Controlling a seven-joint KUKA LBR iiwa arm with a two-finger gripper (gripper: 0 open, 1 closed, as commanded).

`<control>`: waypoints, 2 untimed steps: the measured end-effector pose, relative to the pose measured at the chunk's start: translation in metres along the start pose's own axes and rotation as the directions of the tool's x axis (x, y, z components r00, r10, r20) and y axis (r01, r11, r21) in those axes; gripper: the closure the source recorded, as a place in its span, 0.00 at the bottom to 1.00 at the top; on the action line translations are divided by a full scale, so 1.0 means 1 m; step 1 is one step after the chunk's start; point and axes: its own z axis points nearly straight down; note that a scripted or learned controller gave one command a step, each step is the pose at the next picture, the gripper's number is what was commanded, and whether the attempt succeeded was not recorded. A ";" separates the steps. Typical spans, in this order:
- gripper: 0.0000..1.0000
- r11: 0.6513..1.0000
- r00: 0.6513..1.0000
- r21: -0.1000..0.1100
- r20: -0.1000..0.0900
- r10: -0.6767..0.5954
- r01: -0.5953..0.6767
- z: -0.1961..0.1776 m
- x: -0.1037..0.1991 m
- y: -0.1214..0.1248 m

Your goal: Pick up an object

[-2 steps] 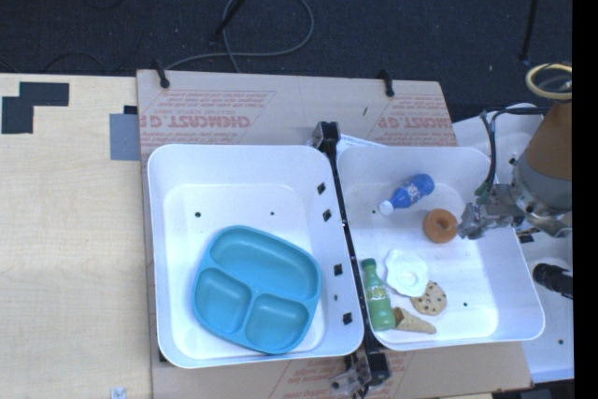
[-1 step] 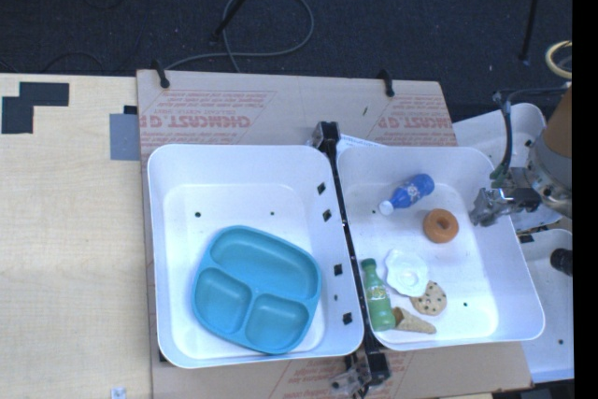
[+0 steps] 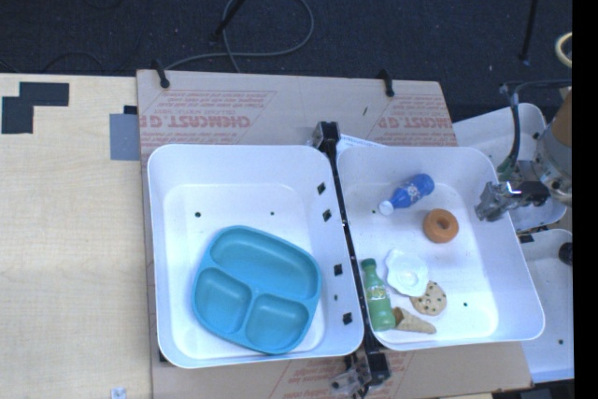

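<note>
The blue divided plate (image 3: 255,288) fills the left bin (image 3: 177,168). In the right bin (image 3: 467,159), the green bottle (image 3: 377,294), fried egg (image 3: 407,275), cookie (image 3: 430,298), blue bottle (image 3: 408,192) and donut (image 3: 440,225) crowd together, so a descent risks nudging neighbours. The gripper (image 3: 492,199) hovers at that bin's right edge; whether its fingers are released, I cannot tell.

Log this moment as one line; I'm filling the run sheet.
tool: over right bin's right rim, holding nothing | right bin: blue bottle, donut, green bottle, cookie | left bin: blue tray
</note>
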 end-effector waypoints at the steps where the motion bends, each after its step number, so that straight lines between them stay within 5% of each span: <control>1: 1.00 1.000 1.000 0.001 -0.003 -0.005 0.005 -0.007 0.058 0.011; 2: 1.00 1.000 1.000 0.004 -0.003 -0.003 0.003 0.002 0.115 0.010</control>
